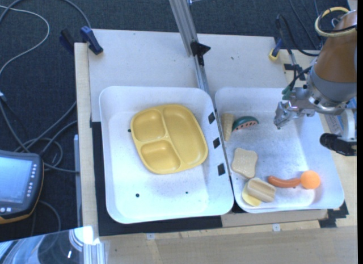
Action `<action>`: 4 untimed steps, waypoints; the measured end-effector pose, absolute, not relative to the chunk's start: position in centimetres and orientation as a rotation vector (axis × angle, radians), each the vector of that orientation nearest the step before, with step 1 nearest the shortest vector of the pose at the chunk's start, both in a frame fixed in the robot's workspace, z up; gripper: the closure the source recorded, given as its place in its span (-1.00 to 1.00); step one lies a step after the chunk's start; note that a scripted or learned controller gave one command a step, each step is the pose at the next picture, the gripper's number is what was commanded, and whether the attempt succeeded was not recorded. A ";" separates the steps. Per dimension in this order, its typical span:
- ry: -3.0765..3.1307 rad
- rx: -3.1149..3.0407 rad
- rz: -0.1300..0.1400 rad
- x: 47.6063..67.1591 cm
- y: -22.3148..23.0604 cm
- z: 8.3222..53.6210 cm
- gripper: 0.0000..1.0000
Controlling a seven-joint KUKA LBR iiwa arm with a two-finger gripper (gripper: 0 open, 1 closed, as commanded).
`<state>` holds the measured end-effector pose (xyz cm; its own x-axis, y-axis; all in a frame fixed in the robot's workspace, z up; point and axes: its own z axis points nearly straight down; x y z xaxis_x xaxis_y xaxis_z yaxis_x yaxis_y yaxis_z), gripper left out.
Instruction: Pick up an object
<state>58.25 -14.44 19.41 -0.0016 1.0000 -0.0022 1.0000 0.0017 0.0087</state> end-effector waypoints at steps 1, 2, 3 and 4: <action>2.217 2.213 0.008 58.3 -14.9 25.9 1.00; 2.221 2.217 0.004 58.4 -14.9 26.9 1.00; 2.231 2.217 0.001 58.2 -9.8 26.4 1.00; 2.232 2.217 0.001 56.1 -4.3 26.6 1.00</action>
